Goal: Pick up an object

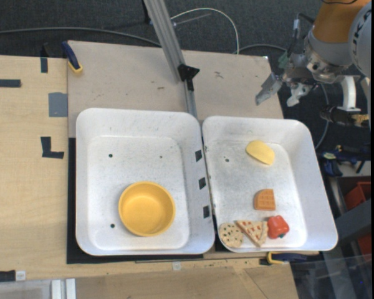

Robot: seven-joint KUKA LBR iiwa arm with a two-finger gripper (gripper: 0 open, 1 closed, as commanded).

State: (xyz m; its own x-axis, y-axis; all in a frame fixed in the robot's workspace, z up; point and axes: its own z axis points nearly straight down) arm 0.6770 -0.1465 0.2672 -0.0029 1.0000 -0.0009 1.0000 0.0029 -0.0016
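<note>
With the gripper (282,92) held beyond the right bin (318,167), its fingers seemingly spread and empty, the yellow piece (260,152) lying in that bin was judged light, smooth and best pinched across its narrow width.

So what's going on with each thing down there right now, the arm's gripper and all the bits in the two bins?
gripper: open, holding nothing, raised beyond the right bin's far edge
yellow bowl: upright, in the left bin
pale yellow piece: lying flat, right bin
orange waffle piece: lying flat, apart from the rest
cookie: flat, touching the pizza slice
pizza slice: flat, between cookie and red piece
red piece: resting by the near wall
</note>
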